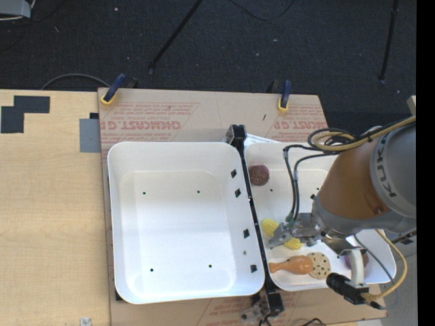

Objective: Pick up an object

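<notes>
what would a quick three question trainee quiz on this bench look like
1. True or false: the gripper is over the left bin.
2. Which thing lies nearest the gripper: A) the dark red ball, B) the yellow piece, C) the blue clamp?
3. What lies along the near edge of the right bin?

Key: 1 false, it is over the right bin. 2 B. 3 An orange spatula-like toy with a dotted round head.

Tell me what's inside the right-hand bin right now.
In the right bin: a dark red ball, something yellow by the gripper, and an orange spotted toy. The arm covers the rest.
</notes>
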Available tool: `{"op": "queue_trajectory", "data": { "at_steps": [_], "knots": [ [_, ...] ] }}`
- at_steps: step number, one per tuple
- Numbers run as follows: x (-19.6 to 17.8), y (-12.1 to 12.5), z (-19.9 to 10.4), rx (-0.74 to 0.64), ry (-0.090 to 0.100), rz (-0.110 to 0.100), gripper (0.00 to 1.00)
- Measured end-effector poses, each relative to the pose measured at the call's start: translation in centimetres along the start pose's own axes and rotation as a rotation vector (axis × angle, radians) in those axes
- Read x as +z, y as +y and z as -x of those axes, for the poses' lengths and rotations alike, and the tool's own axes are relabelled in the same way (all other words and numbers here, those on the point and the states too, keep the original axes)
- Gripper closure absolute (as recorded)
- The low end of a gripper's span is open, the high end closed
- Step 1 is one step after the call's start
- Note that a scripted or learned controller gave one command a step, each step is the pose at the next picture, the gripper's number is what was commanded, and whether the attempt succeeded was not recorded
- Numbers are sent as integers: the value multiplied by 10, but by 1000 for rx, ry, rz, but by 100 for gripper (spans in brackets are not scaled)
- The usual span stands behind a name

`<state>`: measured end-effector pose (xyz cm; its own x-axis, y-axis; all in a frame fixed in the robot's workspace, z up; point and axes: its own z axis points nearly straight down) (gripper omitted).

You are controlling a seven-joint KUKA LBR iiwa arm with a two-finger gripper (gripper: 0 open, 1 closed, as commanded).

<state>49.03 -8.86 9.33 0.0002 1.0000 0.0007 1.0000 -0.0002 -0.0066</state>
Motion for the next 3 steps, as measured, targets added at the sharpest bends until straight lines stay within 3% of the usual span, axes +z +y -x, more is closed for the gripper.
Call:
{"op": "queue_trajectory", "data": {
  "at_steps": [1, 3],
  "knots": [
    [-13, 1, 1, 1, -1, 5, 100],
    [-130, 5, 9, 0, -1, 11, 100]
  ]
}}
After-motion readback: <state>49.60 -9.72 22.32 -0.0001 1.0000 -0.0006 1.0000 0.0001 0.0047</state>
